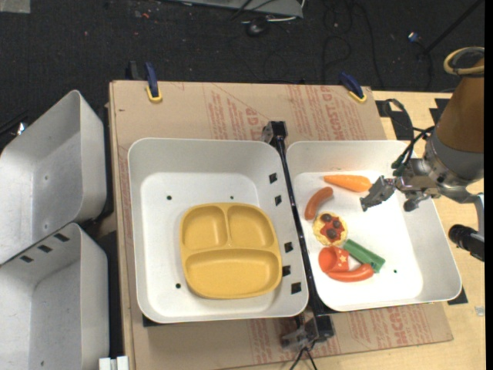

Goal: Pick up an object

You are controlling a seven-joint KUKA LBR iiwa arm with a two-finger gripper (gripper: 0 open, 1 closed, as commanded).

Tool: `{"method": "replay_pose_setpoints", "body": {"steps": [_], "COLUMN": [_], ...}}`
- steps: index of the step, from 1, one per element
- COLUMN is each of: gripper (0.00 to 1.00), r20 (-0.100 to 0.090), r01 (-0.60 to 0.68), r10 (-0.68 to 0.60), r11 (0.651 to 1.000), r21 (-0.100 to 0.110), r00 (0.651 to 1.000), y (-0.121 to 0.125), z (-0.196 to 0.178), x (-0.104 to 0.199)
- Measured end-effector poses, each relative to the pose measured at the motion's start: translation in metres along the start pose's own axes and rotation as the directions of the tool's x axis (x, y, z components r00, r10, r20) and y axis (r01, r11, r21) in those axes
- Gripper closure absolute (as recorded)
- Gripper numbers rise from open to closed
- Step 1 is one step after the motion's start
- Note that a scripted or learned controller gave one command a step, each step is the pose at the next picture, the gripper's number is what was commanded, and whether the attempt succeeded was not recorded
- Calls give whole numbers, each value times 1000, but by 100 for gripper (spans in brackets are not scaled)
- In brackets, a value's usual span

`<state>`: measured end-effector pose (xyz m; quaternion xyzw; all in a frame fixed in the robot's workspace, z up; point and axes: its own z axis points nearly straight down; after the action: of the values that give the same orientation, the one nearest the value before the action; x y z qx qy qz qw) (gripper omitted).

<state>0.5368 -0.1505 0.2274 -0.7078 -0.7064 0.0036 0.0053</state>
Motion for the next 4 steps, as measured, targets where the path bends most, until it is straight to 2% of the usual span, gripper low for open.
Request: {"method": "replay_pose_setpoints", "body": {"steps": [1, 2, 3, 4], "gripper": [0, 0, 0, 0], "r20": [2, 2, 1, 4], "r01": [3, 1, 1, -1], "r10": [-3, -1, -1, 1], "r11": [1000, 1000, 1000, 1000], "r21": [-12, -10, -7, -16], "r00": [1000, 1000, 1000, 1000], "y": [3, 3, 4, 7], "z": [-6, 36, 100, 131], "x": [0, 2, 3, 0]}}
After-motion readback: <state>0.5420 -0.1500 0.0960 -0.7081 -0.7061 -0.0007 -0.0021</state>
